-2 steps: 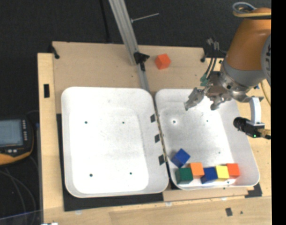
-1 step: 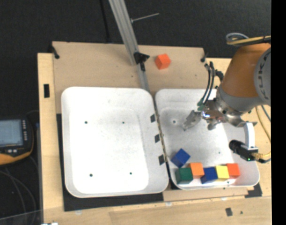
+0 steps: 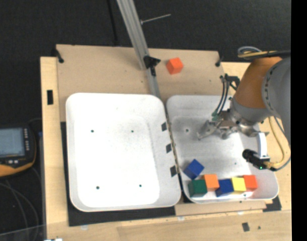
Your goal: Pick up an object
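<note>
Even, bright overhead light washes my two white bins (image 3: 118,149) almost featureless; shadows stay faint, edges soft, the floor at nine o'clock dim.

Robot lab, test bench.
I'm at a plywood bench (image 3: 108,67) w/ two white bins (image 3: 115,149), metal camera pole (image 3: 135,29), handheld controller (image 3: 11,149) and loose cables (image 3: 12,200) at the side.

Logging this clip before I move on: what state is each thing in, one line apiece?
Two-finger gripper: low in the right white bin, nothing visibly between its fingers.
Lone blue cube: tilted, loose on the bin floor.
Green cube, orange cube, second blue cube, yellow cube, orange-red cube: in a row along the bin's near wall.
Outside orange cube: on the bench behind the bins.
Left white bin: flat on the bench.
</note>
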You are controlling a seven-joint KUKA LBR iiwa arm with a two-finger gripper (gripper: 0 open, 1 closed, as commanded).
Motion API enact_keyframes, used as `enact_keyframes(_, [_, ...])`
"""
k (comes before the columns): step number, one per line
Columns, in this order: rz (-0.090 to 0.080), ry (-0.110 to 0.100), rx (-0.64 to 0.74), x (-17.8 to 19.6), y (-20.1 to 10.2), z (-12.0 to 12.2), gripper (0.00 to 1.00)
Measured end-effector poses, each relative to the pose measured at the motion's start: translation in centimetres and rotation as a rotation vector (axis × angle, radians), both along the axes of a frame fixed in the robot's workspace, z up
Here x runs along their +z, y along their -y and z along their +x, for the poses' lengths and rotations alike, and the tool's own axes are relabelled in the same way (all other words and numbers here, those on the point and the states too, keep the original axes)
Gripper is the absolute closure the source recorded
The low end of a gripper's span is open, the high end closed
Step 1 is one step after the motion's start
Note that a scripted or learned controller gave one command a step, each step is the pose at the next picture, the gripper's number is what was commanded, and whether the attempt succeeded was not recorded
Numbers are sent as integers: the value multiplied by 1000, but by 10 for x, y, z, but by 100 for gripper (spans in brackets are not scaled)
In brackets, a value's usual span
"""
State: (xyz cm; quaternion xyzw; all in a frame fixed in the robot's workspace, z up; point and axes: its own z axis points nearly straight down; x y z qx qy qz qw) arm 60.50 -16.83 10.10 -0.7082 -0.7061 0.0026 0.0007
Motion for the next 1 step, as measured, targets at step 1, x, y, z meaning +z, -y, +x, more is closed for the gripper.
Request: enact_keyframes(1, [-1, 11, 5, -3, 34, 43, 0])
